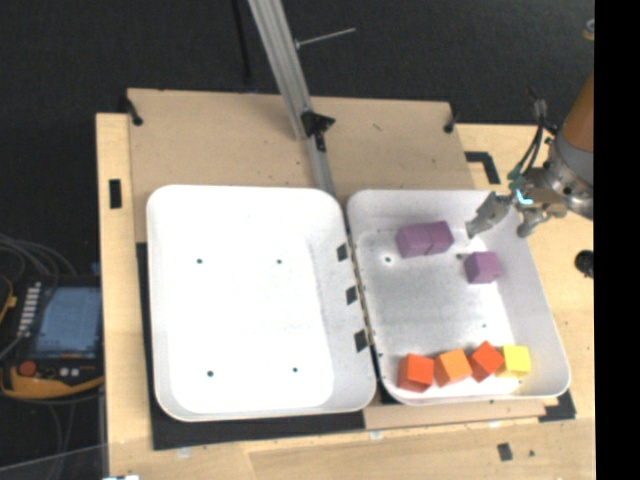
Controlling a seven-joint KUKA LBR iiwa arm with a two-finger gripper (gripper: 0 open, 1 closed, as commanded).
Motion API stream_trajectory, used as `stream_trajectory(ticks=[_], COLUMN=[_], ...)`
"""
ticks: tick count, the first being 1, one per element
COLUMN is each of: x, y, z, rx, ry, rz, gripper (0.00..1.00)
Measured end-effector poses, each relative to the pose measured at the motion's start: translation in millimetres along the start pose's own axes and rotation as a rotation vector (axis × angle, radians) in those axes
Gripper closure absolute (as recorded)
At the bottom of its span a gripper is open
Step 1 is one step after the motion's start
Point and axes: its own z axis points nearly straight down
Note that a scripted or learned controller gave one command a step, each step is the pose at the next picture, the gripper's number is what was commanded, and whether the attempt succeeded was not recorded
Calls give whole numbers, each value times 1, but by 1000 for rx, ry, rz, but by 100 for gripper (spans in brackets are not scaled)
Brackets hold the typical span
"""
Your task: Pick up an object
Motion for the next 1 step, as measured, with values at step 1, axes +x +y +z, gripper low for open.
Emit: stream_trajectory(ticks=[1], x=[0], y=[1], z=[-3], rx=[-4], ry=[-3], rz=[-3], gripper=[0])
